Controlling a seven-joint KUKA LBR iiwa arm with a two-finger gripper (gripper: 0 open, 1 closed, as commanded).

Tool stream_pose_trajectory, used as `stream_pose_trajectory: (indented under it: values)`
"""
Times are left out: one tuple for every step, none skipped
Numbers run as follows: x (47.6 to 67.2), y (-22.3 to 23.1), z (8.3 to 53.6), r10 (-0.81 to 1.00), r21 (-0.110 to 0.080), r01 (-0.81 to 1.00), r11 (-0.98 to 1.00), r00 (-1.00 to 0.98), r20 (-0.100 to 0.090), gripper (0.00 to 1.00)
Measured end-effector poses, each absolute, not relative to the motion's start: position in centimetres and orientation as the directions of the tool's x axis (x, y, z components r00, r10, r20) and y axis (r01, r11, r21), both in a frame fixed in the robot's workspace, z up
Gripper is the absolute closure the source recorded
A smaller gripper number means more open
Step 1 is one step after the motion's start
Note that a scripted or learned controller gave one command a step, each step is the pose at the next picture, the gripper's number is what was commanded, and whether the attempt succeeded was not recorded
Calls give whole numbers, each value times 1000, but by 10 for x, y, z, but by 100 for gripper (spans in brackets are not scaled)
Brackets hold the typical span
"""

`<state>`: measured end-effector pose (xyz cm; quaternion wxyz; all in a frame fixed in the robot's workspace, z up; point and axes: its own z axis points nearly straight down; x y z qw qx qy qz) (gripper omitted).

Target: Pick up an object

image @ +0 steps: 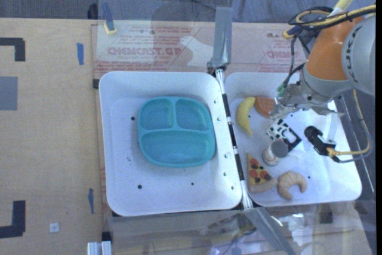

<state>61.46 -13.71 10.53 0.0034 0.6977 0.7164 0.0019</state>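
Four toy foods lie in the right bin [352, 185], and any of them could serve as the object to pick up: a banana [244, 114], a reddish round piece [264, 106] touching the banana's far side, a pizza slice [258, 171] and a croissant [291, 183] near the bin's front edge. Taking the banana as landmark, the gripper [274, 152] hangs to its right and a little nearer the front, pointing down at bare bin floor between the banana and the pizza slice. How far its jaws stand apart I cannot tell, since the gripper's own body covers them from above; no food shows between them.

Judged from this, the main risk is closing on nothing, because none of the four pieces sits under the tool tip. The pizza slice lies just in front of it and could be nudged rather than gripped. The banana and the reddish piece touch, so a grasp there might push one aside or catch both. Left of the banana, across the divider, the left bin [113, 188] carries a teal divided plate [176, 131].
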Motion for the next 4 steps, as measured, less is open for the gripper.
stream_pose_trajectory:
  values:
    - [614, -137, 105, 1000, 7, 1000, 26, -26, -2, 0]
    - [569, -151, 88, 1000, 7, 1000, 25, -25, 0, 0]
    - [570, -153, 99, 1000, 12, 1000, 20, -20, -3, 100]
    - [619, -106, 227, 1000, 1, 1000, -28, 28, -1, 100]
